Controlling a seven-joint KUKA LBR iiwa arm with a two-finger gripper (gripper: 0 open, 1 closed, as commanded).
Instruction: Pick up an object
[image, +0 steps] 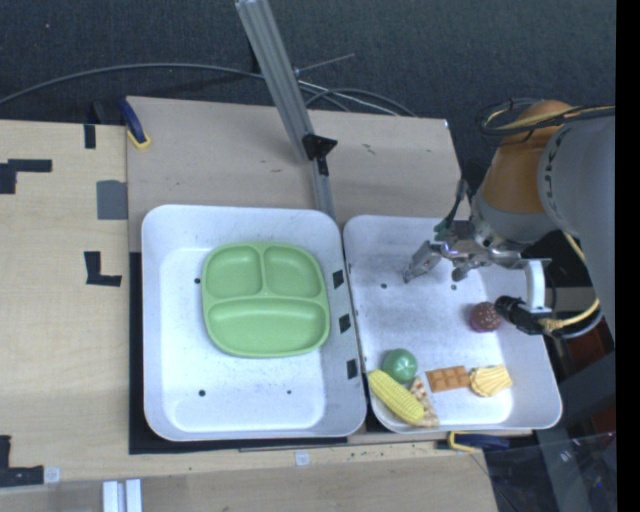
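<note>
Camera view
- My gripper (437, 264): hangs over the far half of the right bin (372, 240), above bare floor; fingers spread apart, nothing between them.
- Arm: enters from the right; the orange band sits above the wrist, right of and beyond the fingers.
- Candidate things: all lie in the near part of the right bin, toward the near-right of my fingertips.
- Dark red ball (486, 317): the nearest item to my gripper, to its right and a little nearer the camera, close to the right wall.
- Green ball (400, 364): near and slightly left of my gripper, well apart from it.
- Corn cob (396, 396): against the near-left corner of the right bin, just beside the green ball; long axis runs from far-left to near-right.
- Orange waffle piece (447, 379): between the corn cob and the small yellow piece (490, 380).
- Left bin (170, 400): holds a green divided plate (266, 300), well left of my gripper.
- Deciding relation: the dark red ball stands alone; I judge that a short shift right and toward the near side brings my fingers over it, before any descent.
- Risk: the ball may roll toward the wall as the fingers close.
</note>
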